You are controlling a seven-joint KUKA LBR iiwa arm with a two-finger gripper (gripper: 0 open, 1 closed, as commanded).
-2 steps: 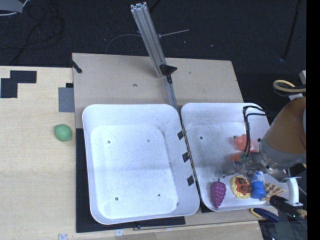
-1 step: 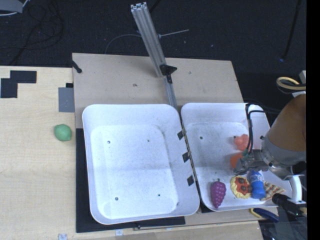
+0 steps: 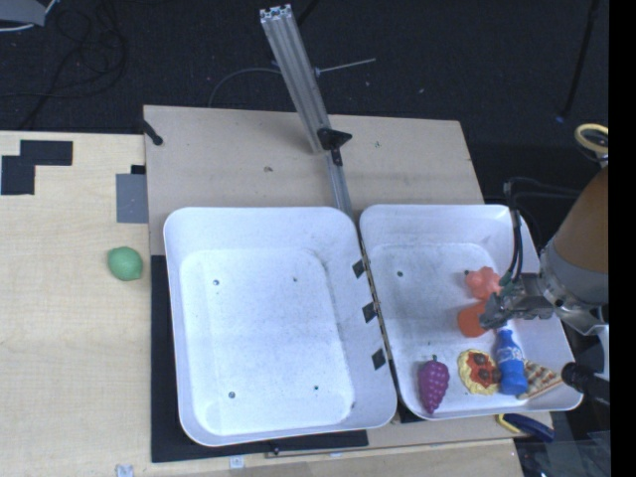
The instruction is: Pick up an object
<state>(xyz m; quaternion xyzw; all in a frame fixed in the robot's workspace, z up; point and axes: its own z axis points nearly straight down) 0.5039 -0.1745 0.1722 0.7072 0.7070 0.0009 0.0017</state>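
The gripper (image 3: 500, 307) sits low over the right bin (image 3: 417, 229), in its right half, reaching in from the arm (image 3: 588, 241) at the right edge of the scene. Its dark tip is too small and blurred against the objects beneath it to tell whether it is spread or pressed together, and nothing can be made out between its parts. Just under and to the left of the tip lies an orange-red object (image 3: 471, 319), touching or nearly touching the gripper; whether it is gripped cannot be told. A little farther back, beside it, lies a paler pink-orange object (image 3: 481, 281).

Nearer than the gripper, along the near right side of the same bin, a blue bottle with a white label (image 3: 511, 361) lies roughly lengthwise, its cap end pointing toward the gripper. To its left, touching it, is a yellow item with red markings (image 3: 478, 372). To its right, partly against the bin's wall, is a tan, waffle-patterned piece (image 3: 542, 377). Farther left, near the bin's near edge, lies a purple bunch of grapes (image 3: 432, 384), apart from the others.

The left bin (image 3: 189, 229) stands just beside the right one, joined by dark clips (image 3: 370, 312). Well to the left, out on the light wooden bench (image 3: 60, 346), rests a green ball (image 3: 125, 263). A slanted metal rail (image 3: 298, 73) rises beyond the bins.
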